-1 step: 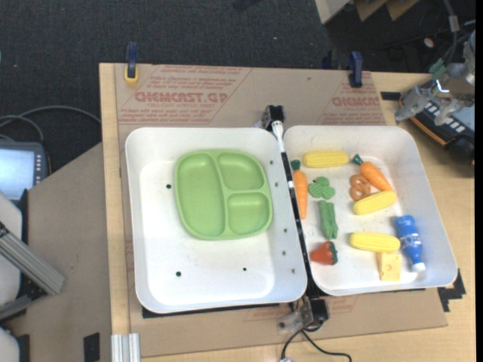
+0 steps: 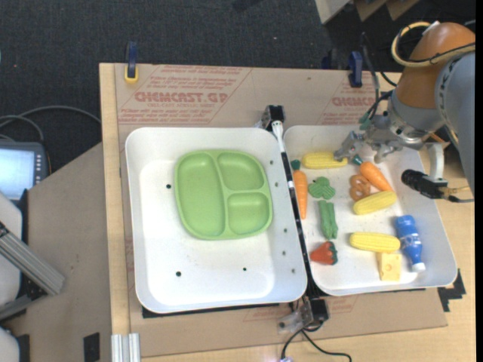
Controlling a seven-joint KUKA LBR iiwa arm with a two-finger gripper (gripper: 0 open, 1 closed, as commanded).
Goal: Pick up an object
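Observation:
My gripper (image 2: 361, 146) hangs low over the far end of the right bin (image 2: 438, 274). It is just right of a yellow corn cob (image 2: 323, 160) and just above an orange carrot (image 2: 373, 176). Nothing shows as held in it. Below lie a yellow piece (image 2: 375, 202), a small brown-orange piece (image 2: 357, 188), another corn cob (image 2: 374, 241), a blue bottle (image 2: 408, 240) and a cheese wedge (image 2: 389, 266). Along the bin's left side lie a second carrot (image 2: 300, 192), a green broccoli (image 2: 322, 188), a green pickle (image 2: 327, 220) and a red fruit (image 2: 324, 253).
The left bin (image 2: 151, 262) holds a green divided plate (image 2: 224, 194). The arm comes in from the right above the right bin's far corner. Both bins rest on a brown board (image 2: 189, 89) with clamps at its far edge.

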